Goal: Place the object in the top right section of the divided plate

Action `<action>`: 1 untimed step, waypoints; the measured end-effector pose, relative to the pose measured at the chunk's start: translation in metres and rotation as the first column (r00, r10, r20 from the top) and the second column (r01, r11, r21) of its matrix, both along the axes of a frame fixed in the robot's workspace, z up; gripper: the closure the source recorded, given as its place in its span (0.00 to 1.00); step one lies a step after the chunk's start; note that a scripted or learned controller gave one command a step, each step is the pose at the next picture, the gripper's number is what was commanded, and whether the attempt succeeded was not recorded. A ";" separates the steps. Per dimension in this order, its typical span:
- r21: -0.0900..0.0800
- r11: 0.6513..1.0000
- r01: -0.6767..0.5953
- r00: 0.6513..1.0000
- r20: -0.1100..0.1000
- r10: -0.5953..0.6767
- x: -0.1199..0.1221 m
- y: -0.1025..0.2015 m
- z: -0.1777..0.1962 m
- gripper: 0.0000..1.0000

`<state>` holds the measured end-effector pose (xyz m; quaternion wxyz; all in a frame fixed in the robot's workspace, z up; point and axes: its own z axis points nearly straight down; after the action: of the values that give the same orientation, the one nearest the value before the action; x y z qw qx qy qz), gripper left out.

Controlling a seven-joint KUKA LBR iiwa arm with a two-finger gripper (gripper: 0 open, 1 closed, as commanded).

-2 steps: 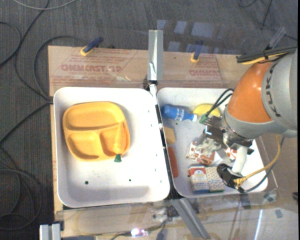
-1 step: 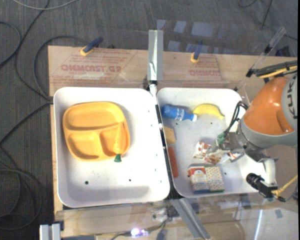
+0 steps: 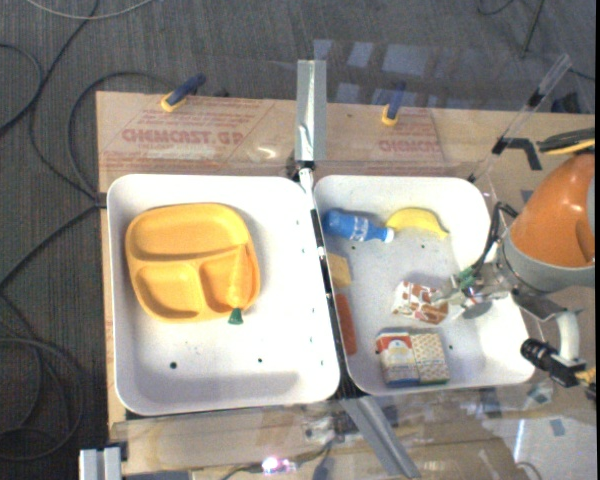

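Note:
An orange divided plate (image 3: 185, 258) lies in the left white bin (image 3: 150, 368), toward its upper left. A toy carrot (image 3: 243, 280) with a green tip rests along the plate's right rim, its tip hanging over the lower right edge. My gripper (image 3: 472, 294) is low over the right bin (image 3: 480, 368), near its right wall, beside a red-and-white packet (image 3: 421, 302). Nothing is visibly held in it. The arm's orange band (image 3: 560, 218) rises at the right edge of the view.
The right bin also holds a blue bottle (image 3: 356, 227), a yellow banana (image 3: 418, 221), a small printed box (image 3: 412, 357) and thin orange and red items (image 3: 342, 308) along its left wall. A metal divider (image 3: 307, 118) stands behind the bins.

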<state>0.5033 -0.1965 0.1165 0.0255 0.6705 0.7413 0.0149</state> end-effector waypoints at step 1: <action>0.048 0.894 0.445 0.895 -0.032 -0.444 0.001 -0.006 0.004 1.00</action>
<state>0.5039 -0.2024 0.1206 0.0024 0.8228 0.5680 0.0220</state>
